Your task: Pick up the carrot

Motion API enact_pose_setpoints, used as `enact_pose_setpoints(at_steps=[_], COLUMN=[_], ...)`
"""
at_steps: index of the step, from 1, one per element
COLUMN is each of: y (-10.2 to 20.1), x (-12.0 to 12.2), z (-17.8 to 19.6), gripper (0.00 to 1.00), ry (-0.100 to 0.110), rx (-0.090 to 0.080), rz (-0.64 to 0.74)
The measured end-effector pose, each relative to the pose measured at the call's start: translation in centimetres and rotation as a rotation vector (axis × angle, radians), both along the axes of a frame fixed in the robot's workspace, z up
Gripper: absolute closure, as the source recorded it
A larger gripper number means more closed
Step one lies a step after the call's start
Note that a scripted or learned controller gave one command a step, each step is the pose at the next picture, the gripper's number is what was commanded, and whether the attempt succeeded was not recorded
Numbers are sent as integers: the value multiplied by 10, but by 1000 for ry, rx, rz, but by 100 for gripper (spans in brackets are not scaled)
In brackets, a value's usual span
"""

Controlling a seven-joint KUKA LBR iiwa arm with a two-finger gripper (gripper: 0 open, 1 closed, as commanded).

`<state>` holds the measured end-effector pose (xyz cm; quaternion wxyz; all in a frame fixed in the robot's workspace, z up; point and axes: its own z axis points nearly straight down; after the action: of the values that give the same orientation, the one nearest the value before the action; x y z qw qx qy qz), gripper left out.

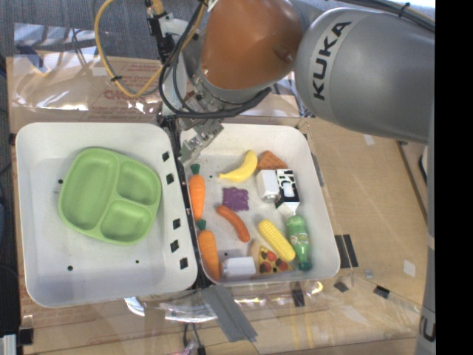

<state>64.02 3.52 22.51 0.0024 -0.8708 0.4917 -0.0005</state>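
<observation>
Orange band (247,39) overhead, hand (196,145) above carrot (196,195), grip state unreadable.

You can't read the hand (194,143): it sits under the orange band (247,39), so whether it's open is beyond telling. The arm (369,65) runs off the top and right edges. The milk carton (287,187) print is too small to read (as is the pizza (270,259) topping). The lower carrot (208,254) has its tip tucked against the bin wall (194,261). The desk (369,198) is cut off below.
</observation>
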Motion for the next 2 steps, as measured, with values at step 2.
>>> enact_pose_setpoints(at_steps=[2], y=[139], x=[17], z=[45], gripper=[100], ry=[-2], rx=[0], rz=[168])
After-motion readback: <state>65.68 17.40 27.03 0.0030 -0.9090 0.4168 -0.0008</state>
